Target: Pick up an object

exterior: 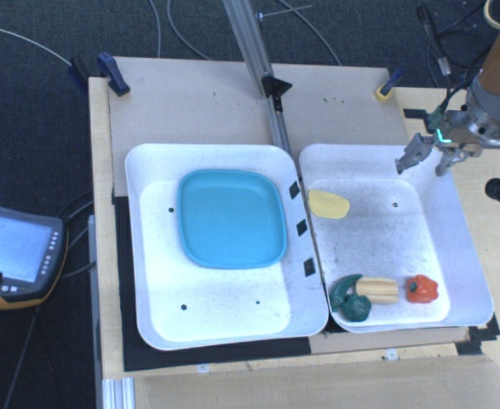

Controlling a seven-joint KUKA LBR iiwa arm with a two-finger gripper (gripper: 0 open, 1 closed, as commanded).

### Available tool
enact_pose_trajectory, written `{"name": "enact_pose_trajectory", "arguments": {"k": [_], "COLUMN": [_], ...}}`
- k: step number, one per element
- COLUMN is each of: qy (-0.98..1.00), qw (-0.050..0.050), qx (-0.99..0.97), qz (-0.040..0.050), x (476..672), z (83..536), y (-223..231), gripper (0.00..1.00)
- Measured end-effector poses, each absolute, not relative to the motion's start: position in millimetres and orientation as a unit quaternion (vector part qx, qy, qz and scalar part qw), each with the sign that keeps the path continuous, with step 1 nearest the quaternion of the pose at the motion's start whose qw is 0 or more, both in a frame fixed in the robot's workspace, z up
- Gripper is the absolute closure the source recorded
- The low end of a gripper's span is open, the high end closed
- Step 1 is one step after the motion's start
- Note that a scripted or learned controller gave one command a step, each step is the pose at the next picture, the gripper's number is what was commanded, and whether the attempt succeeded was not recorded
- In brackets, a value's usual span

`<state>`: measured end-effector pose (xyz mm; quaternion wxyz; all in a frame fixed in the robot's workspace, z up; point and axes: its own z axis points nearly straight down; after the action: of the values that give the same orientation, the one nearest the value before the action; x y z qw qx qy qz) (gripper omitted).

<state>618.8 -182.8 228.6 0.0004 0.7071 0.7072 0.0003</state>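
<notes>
I'm watching the overhead cam: two white bins side by side, left bin (152, 313) and right bin (462, 254). The left one has just a blue plate (232, 218) sitting flat mid-bin, prob too wide and flat for a two-finger pinch, so I'd skip it. Candidates are all in the right bin: yellow piece (329, 204) at approx 10 o'clock of that bin, near the divider wall, lying alone; then a cluster along the 6 o'clock edge, i.e. green item (350, 297) touching a tan cylinder (377, 290), and a red pepper-like thing (421, 289) just beside the cyl's 3 o'clock end. My guess is stuff slid down there bc the bin floor slopes to the rim; tight against the wall = awkward approach. The yellow one looks easiest, w/ free space around it. The gripper (428, 158) hangs over the right bin's 1 o'clock corner, arm coming in from 3 o'clock. Fingers (413, 155) are spread apart, nothing between them, not touching the bin or any obj as far as I can tell. Height above the floor is hard to judge from this slant. No pick started yet imo; it needs to traverse toward 8 o'clock for yellow or 6 o'clock for the cluster.
</notes>
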Motion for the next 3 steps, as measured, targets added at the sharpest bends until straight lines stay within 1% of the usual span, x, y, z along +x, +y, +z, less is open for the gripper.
{"name": "enact_pose_trajectory", "arguments": {"k": [1,2,3], "qy": [0.707,0.707,0.707], "qw": [0.0,-0.002,-0.001], "qx": [0.707,0.707,0.707], "qz": [0.0002,-0.0011,-0.0009], "x": [618.8,617.3,614.9], "z": [229,178,136], "y": [-183,-193,-193], "gripper": [0.0,0.0,0.0]}}
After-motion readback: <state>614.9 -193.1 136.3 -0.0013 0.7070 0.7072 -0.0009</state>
